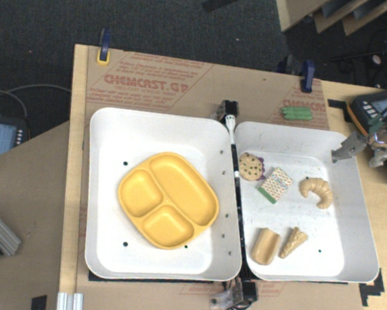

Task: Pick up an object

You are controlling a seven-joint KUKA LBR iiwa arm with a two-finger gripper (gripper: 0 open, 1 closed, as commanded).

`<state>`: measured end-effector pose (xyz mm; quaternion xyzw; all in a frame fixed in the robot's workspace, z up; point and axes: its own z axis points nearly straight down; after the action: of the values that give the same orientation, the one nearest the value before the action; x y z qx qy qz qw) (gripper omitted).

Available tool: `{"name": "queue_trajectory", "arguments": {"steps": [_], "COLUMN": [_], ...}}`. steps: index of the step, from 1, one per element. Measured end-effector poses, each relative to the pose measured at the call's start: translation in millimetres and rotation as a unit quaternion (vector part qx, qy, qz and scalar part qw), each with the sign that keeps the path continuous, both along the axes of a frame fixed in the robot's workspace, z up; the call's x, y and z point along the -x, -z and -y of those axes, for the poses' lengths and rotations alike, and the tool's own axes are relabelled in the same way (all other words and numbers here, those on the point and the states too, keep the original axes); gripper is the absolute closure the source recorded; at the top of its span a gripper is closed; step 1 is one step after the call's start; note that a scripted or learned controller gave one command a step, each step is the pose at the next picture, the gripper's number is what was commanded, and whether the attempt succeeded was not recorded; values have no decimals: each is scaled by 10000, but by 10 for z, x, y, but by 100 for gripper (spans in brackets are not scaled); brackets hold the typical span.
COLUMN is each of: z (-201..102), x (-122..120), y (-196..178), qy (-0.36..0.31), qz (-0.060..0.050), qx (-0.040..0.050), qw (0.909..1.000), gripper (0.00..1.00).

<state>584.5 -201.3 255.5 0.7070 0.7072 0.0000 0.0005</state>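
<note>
**Gripper parked at the right bin's upper edge, nothing picked yet**

The candidates for picking all lie in the right bin (359, 225). A croissant (317, 191) sits right of centre, closest to the arm. Left of it lie a small patterned packet (274, 184) and, at the bin's upper left, a chocolate-chip cookie (250, 166), the two almost touching. Toward the lower edge, a tan cylinder-shaped piece (265, 246) and a cone-like pastry (293, 242) lie side by side, nearly in contact.

The gripper (343, 150) hangs at the upper right of the frame, over the bin's upper right corner, apart from every item; whether it is spread or closed I cannot tell from this angle, and nothing is visibly held in it.

The left bin (101, 175) holds a yellow divided plate (167, 200).

Risks, as I judge them: the paired items sit so close that a descent on one could nudge or catch its neighbour; the flat cookie and packet offer little height to pinch; the croissant's curve could let it roll out of a squeeze.
</note>
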Motion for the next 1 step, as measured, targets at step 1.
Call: {"name": "queue_trajectory", "arguments": {"steps": [1], "z": [173], "x": [-25], "y": [1740], "qy": [-11], "qz": [-30], "qx": [-76], "qw": [10000], "gripper": [0]}}
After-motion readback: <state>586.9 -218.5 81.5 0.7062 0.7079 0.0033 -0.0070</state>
